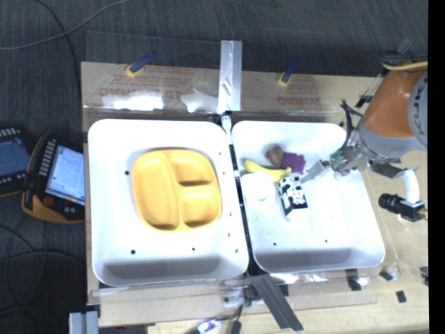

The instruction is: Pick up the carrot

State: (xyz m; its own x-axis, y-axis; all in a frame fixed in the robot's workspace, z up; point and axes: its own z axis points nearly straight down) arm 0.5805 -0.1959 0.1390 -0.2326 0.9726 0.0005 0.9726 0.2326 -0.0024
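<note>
My gripper, black and white, is low inside the right bin, left of the bin's middle. Just above and left of it lies a yellow, banana-shaped piece. Behind that piece sit a brown lump and a purple item, close together near the bin's back wall. The gripper's tip lies a short way below these three, apart from them as far as I can tell. The grey arm with its orange band reaches in from the right.
The left bin holds a yellow divided plate. A handheld pendant lies on the floor to the left of the bench. A black cable fitting sits to the right of the right bin.
</note>
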